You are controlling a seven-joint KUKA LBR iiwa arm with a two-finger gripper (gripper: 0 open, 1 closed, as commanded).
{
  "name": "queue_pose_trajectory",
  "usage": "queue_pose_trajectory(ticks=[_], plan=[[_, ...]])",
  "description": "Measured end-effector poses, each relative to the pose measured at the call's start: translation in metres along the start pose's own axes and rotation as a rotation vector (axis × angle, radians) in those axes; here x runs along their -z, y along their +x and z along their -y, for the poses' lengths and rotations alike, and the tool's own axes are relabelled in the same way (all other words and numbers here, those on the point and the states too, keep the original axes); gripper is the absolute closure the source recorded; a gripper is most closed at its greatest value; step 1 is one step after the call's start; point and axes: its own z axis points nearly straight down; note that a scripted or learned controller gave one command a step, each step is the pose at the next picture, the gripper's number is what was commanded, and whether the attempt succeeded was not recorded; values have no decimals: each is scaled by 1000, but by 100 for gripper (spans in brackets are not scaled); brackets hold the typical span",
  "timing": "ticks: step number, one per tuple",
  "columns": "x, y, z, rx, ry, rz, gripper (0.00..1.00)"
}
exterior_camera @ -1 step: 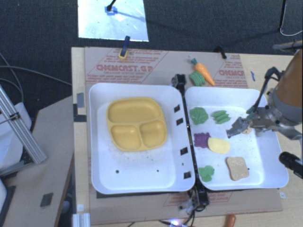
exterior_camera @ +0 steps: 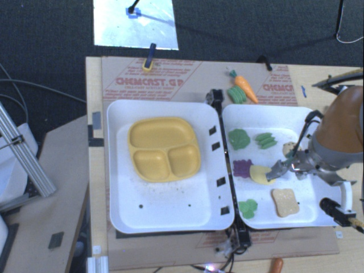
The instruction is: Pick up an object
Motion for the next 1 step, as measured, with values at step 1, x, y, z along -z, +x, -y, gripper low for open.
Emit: queue_pose_trajectory(ticks=[1], plan=[[88,68,-15,14,-15,-1,0]])
